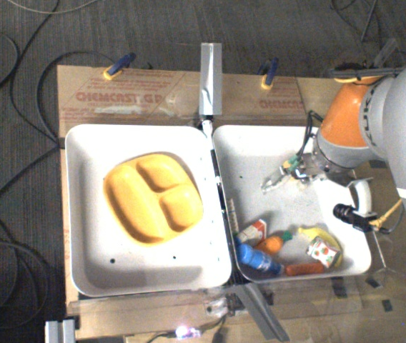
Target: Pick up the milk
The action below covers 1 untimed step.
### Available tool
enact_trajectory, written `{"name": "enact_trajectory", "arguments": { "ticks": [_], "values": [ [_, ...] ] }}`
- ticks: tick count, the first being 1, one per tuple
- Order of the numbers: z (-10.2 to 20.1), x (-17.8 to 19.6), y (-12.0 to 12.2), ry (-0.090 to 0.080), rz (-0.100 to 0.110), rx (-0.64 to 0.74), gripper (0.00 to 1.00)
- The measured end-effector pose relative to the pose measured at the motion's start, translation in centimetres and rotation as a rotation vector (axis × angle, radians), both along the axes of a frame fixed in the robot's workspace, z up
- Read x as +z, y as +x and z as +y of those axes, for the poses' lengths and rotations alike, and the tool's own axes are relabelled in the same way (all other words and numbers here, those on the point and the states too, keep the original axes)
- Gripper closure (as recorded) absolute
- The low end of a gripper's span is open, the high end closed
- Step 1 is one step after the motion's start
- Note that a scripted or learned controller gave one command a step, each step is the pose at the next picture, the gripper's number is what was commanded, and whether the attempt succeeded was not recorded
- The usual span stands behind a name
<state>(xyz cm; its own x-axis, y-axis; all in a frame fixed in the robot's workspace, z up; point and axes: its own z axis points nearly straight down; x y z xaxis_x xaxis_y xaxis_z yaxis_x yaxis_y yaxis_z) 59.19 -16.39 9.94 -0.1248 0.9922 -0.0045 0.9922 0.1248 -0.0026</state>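
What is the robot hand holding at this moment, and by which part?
Nothing. The hand hovers above the bare floor of the right bin, apart from the milk.

Robotics laboratory. Evidence: loose cables [17, 56] trail across dark carpet [117, 13]; a cardboard sheet [139, 95] is clamped to the counter by spring clamps [119, 65]; two white bins [81, 213].

Divided plate [154, 197] in left bin [81, 213]; milk [254, 230], bottle [254, 259] at right bin [260, 148] front.
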Motion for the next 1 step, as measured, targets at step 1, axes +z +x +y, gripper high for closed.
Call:
{"name": "enact_trajectory", "arguments": {
  "ticks": [1],
  "values": [
    [5.32,0.02,2.1,0.003,0.002,-0.2,0.0]
  ]
}}
